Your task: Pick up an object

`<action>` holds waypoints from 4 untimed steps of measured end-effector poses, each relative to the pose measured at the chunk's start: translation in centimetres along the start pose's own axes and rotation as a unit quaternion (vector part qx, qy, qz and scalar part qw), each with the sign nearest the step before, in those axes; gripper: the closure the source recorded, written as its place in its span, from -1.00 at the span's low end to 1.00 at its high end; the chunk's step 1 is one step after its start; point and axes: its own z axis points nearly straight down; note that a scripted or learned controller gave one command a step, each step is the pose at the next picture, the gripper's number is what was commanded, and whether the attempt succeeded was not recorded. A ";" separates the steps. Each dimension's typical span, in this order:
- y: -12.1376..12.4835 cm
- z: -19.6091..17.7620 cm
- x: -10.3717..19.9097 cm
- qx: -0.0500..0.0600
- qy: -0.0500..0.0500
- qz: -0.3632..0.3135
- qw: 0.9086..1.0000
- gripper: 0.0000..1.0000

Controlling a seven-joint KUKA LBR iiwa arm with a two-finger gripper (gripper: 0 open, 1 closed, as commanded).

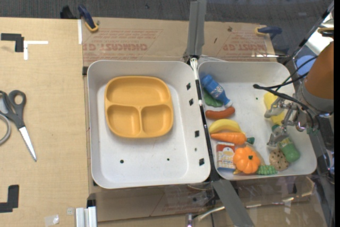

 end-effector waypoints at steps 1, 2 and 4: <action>0.0 -1.0 -0.2 0.001 -0.003 -0.001 1.000 1.00; 0.0 -1.0 -0.2 0.001 -0.002 -0.001 1.000 -1.00; 0.8 -1.0 -0.9 0.000 -0.003 0.040 0.999 1.00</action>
